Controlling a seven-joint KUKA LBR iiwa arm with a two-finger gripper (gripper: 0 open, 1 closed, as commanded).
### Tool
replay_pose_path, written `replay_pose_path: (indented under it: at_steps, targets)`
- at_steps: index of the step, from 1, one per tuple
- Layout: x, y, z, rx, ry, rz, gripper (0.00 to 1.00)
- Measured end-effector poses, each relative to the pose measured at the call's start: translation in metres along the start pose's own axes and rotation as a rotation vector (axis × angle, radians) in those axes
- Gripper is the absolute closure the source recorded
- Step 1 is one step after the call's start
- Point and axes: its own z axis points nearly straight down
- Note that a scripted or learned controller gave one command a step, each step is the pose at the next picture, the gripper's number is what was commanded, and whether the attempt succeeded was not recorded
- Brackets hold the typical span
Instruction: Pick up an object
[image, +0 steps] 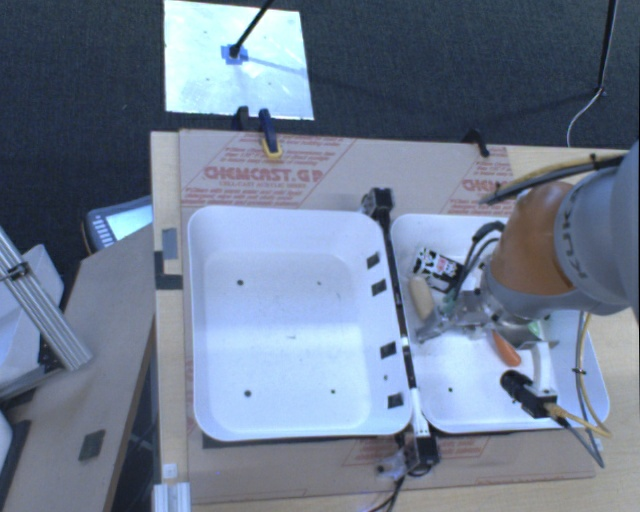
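the gripper hangs low in the right bin, near its left wall; whether it is spread or pressed together cannot be told from this slant. just above its tip lies a small tan object, and beyond that a black-and-white item. to its right lies an orange piece, partly under the arm. further left sits the left bin.

dark carpet floor w/ shiny metal sheet; wooden bench.
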Motion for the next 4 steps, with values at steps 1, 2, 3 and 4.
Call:
replay_pose_path:
  at_steps: [1, 2, 3, 4]
  targets:
    - [-0.004, 0.002, -0.014, -0.005, -0.003, 0.004, 1.0]
    - [0.064, 0.002, -0.141, -0.016, -0.001, -0.004, 1.0]
    - [0.138, 0.009, -0.226, -0.014, 0.001, -0.006, 1.0]
    - [0.175, -0.024, -0.271, -0.009, 0.0, -0.002, 1.0]
